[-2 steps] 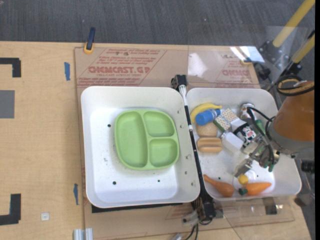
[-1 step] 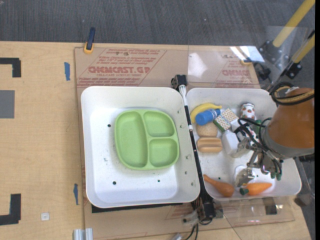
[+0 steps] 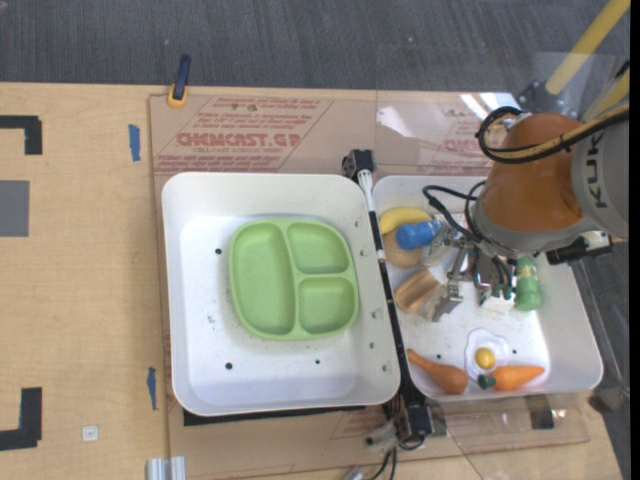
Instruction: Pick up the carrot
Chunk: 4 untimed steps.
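The carrot (image 3: 518, 376), orange with a small green top at its left end, lies flat near the front wall of the right bin (image 3: 575, 313). My gripper (image 3: 470, 294) hangs over the middle of that bin, behind and left of the carrot and well apart from it. Its metal fingers (image 3: 453, 286) point down and stand open, with bare bin floor between them. A tan bread piece (image 3: 418, 290) lies just left of the fingers.
A second darker orange vegetable (image 3: 440, 372) lies at the front left, with a fried egg (image 3: 487, 352) between it and the carrot. A banana (image 3: 402, 217), a blue item (image 3: 415, 235) and a green bottle (image 3: 527, 286) surround the gripper. The left bin (image 3: 190, 298) holds a green divided plate (image 3: 294, 278).
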Each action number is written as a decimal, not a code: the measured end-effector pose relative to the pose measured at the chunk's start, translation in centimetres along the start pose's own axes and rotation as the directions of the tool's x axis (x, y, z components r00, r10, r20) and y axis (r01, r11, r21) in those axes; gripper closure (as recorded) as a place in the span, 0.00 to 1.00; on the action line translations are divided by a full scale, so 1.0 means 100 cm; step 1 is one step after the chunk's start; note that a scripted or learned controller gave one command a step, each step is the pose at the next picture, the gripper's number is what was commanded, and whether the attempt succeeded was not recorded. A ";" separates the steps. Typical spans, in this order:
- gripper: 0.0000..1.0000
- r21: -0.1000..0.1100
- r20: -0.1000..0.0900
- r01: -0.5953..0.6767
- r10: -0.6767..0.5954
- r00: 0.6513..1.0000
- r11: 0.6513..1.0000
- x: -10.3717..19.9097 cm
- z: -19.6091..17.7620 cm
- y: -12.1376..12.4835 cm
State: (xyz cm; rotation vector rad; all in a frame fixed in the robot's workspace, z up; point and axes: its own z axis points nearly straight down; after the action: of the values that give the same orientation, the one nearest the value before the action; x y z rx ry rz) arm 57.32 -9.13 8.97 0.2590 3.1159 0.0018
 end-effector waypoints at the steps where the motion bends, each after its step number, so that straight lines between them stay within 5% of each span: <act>1: 0.00 0.003 0.048 0.159 -0.159 0.986 0.987 0.076 -0.005 -0.017; 2: 0.00 0.002 -0.004 0.318 -0.318 0.948 0.948 0.053 -0.015 -0.091; 3: 0.00 -0.022 0.019 0.353 -0.352 0.936 0.935 0.048 -0.005 -0.123; 4: 0.00 -0.003 0.029 0.524 -0.524 0.851 0.852 0.049 -0.005 -0.128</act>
State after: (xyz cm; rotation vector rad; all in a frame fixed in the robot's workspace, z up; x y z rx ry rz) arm 50.34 -20.89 9.36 -0.5947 3.0419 0.0088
